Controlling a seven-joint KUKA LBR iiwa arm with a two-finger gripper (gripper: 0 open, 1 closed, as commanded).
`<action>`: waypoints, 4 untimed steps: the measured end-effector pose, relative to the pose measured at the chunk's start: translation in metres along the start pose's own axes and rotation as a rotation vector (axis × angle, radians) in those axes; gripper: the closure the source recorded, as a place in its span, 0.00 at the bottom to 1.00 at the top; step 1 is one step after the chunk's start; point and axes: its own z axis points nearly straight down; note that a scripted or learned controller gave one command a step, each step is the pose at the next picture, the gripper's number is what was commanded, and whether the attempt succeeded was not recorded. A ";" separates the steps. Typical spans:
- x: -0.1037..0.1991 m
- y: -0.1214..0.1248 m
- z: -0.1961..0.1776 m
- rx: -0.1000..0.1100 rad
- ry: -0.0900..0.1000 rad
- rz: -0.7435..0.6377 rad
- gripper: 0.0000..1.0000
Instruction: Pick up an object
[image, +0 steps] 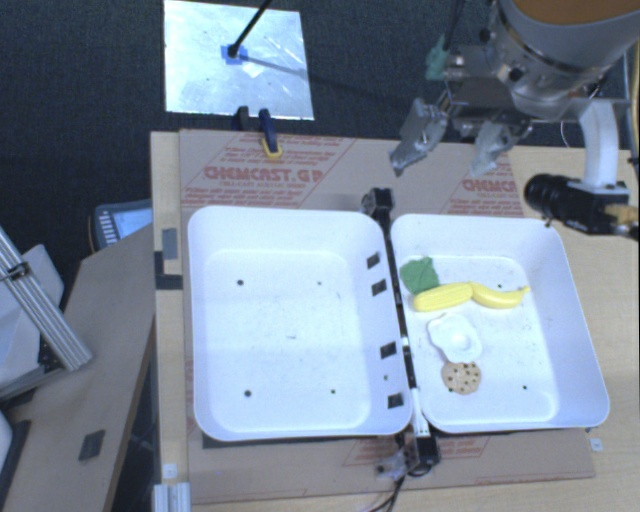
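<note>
Robot arm poised above two white bins, with small food-shaped items lying in the bin on the right of the frame.

Camera view: the end effector (452, 147) hangs in the upper right of the frame, above the far rim of the right bin (575, 330), its two fingers spread apart and grasping nothing. The items sit in that bin's left half: a green leaf (420, 272), a yellow piece (442, 296) touching a banana (500, 295), a white fried egg (455, 339) and a cookie (461, 377) just below it. The left bin (210, 330) holds no items. To do the pick well, I judge the arm should descend over an item lying apart, such as the cookie, fingers straddling it, closing only once low. Red lettering on the cardboard under the bins (265, 172) reads "CHEMCAST GP".
</note>
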 end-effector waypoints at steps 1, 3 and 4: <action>0.065 0.008 0.002 0.001 -0.001 0.001 0.00; 0.126 -0.011 0.031 0.000 0.000 0.006 1.00; 0.126 -0.034 -0.002 -0.001 0.000 0.005 1.00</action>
